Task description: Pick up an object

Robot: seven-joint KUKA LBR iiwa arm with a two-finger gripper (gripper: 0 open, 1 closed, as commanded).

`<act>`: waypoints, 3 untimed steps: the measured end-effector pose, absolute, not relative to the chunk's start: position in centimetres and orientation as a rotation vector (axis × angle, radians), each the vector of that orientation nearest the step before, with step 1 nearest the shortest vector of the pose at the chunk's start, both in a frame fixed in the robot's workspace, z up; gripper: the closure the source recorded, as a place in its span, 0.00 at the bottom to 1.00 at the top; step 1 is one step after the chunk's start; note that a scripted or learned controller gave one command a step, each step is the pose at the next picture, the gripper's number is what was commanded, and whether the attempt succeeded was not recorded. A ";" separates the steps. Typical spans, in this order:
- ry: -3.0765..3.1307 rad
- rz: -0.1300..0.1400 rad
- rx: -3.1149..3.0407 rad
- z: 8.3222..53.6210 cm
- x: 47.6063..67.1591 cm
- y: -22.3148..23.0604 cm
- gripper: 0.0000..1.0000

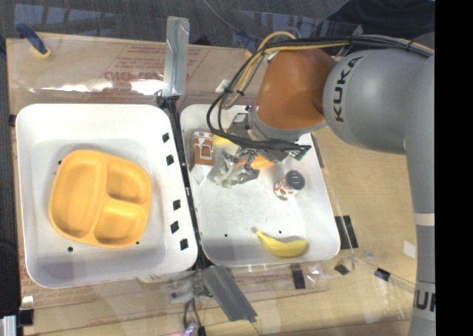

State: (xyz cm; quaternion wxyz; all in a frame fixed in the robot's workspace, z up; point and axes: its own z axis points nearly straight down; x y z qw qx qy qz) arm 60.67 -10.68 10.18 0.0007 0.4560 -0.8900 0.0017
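The right bin [325, 224] holds several small things, any of which could be picked. A banana [281, 244] lies near its lower edge, just right of centre frame, well apart from the rest. Higher up, right of centre, a small round red-and-white object [284, 190] sits just beside a dark grey disc [295, 179]. At the bin's upper left corner is a brown and white packet [203, 148], with a bit of yellow showing just above it.

The gripper [235, 170] hangs over the upper middle of that bin, between the packet and the two round pieces, its metal parts mixed with something orange and clear. Whether anything sits between its fingers cannot be told, nor whether they are spread or closed, since the wrist and cables cover much of it. Above it is the arm's orange band [292, 91], and the grey arm [377, 98] runs off toward the right of the frame.

The left bin [29, 179] fills the left half of the frame and holds a yellow divided tray [100, 198], lying flat slightly left of that bin's centre.
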 end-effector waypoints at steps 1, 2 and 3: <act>-2.894 0.006 1.243 22.3 63.5 -9.1 1.00; -2.858 0.004 1.307 26.1 57.0 -14.1 1.00; -2.918 -0.007 1.150 9.5 53.7 -13.3 1.00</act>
